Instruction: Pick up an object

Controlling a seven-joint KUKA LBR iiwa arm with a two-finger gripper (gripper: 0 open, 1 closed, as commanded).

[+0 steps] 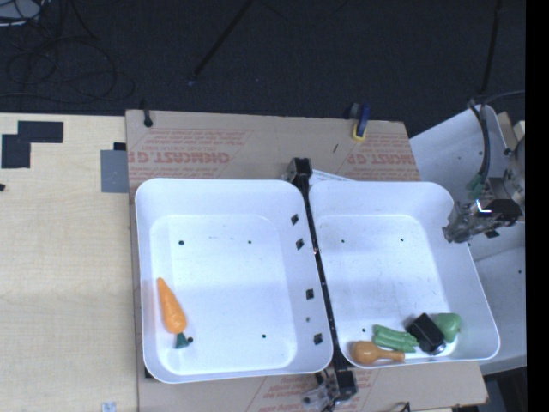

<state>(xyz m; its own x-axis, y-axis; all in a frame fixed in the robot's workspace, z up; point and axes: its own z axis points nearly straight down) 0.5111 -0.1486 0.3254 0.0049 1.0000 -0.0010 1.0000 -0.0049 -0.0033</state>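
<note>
Looking down on the bench [69,256], the camera view showed two shallow white bins. The left white bin [219,197] held an orange plastic carrot [171,307] near its front-left corner. The right white bin [386,200] held a green plastic vegetable [394,338], a black block [426,332], a pale green rounded piece [448,323] and an orange gourd-shaped toy [375,353], bunched at its front edge. The tool [463,225] sat at the right bin's right rim, well apart from them; cannot tell its state.
</note>
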